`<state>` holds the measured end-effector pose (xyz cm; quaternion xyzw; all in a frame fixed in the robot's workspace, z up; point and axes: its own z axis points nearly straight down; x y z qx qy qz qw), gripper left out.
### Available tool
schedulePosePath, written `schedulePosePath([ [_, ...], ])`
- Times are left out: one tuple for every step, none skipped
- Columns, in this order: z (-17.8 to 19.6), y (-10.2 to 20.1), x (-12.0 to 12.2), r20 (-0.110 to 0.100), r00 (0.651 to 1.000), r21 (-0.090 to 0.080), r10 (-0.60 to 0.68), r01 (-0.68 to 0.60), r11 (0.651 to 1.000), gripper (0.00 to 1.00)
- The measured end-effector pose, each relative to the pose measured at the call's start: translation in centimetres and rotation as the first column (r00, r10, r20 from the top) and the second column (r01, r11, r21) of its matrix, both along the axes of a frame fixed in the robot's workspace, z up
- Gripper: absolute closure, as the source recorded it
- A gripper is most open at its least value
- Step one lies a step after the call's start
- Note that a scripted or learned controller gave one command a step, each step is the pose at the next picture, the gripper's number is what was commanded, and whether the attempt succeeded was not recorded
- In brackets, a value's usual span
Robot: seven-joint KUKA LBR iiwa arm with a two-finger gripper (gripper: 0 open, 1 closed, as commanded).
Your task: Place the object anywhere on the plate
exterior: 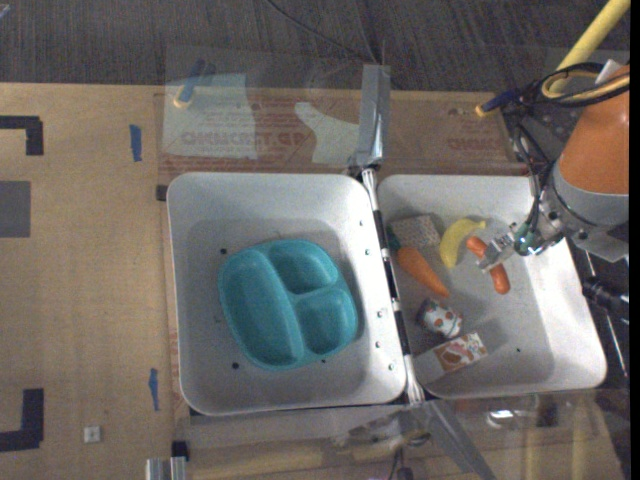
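Gripper [505, 245]: we find it low inside the right bin [560, 358], reaching in from the right under the grey arm and its orange band [597, 148]. We cannot tell whether it is open or closed, or whether it grips anything (the tip is small and blurred against the toys beneath it).

We list all other places relative to the teal plate [288, 301]:

- Teal plate: three compartments, lying flat in the left bin [200, 208], turned slightly askew to the bin's walls.
- Carrot [421, 271]: orange, right of the plate, just across the divider between the two bins, lying at a slant.
- Grey block [415, 232]: right of the plate and a little farther back, just beside the carrot's upper end.
- Banana [457, 239]: yellow, farther right of the plate than the carrot, near the grey block.
- Small orange piece [499, 279]: farthest right of the plate, just below the gripper tip; we cannot tell if they touch.
- Small can [439, 318]: right of the plate, level with its lower half, patterned white and red.
- Small carton [460, 352]: right of the plate and nearer the front, just beside the can.
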<state>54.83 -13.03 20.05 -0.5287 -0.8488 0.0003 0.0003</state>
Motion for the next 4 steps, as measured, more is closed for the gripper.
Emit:
schedulePosePath([
  [-1.9, 7.3, 1.0, -0.004, 0.998, 0.000, -0.058, 0.059, 0.998, 1.00],
  [-1.8, 8.6, 0.6, -0.004, 1.000, 0.000, -0.016, 0.016, 1.000, 1.00],
  [-1.8, 16.6, -1.8, -0.005, 0.979, 0.001, 0.205, -0.205, 0.979, 1.00],
  [-1.4, 24.2, -1.5, 0.001, 0.965, -0.001, 0.261, -0.261, 0.965, 1.00],
])
